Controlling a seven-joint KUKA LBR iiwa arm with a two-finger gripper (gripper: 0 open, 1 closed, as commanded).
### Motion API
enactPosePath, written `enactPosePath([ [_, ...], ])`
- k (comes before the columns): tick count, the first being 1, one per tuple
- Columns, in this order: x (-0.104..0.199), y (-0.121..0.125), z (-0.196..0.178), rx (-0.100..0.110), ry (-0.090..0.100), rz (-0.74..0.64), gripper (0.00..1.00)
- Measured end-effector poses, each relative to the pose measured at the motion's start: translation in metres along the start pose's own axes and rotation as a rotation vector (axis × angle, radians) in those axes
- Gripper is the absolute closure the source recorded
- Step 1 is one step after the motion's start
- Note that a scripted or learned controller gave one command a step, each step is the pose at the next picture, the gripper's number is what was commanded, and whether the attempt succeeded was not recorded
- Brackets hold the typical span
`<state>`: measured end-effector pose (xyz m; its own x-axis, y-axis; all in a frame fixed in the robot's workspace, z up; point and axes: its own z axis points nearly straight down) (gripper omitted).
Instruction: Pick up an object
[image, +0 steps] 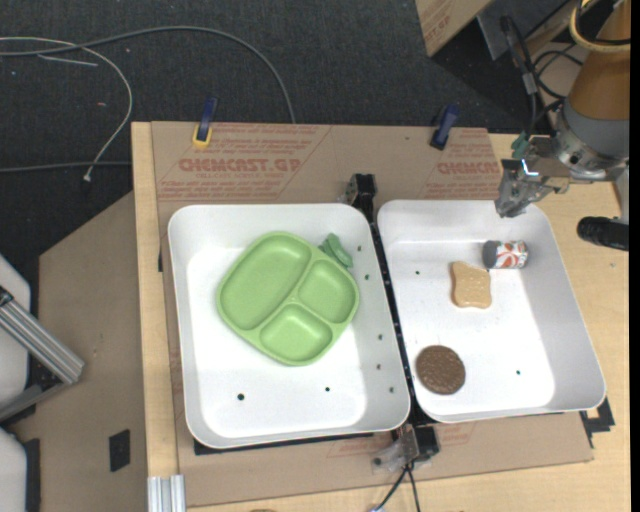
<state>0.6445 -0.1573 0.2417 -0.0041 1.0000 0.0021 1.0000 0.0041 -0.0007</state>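
While the arm reaches in from the right, the left bin, well apart from the fingers, carries a light green divided plate with three compartments, lying tilted near the bin's middle, and a small dark green piece touches the plate's upper right rim. Black clamps sit between the two bins at the top and bottom of the seam, and cardboard covers the surface beneath. Across the seam, the right bin holds three things: a round dark brown cookie-like disc farthest below the fingers, a tan toast-shaped piece nearer, down and to their left, and a small can with a red and white label lying on its side just below them. Hanging over the bin's upper right corner, the fingers grip nothing visible; whether they are spread or pressed together cannot be told.
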Motion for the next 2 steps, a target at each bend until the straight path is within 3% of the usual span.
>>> enactPosePath([
  [1,0.043,-0.024,-0.008,0.001,0.001,0.000,1.00],
  [2,0.089,-0.053,0.007,0.004,0.001,0.000,1.00],
])
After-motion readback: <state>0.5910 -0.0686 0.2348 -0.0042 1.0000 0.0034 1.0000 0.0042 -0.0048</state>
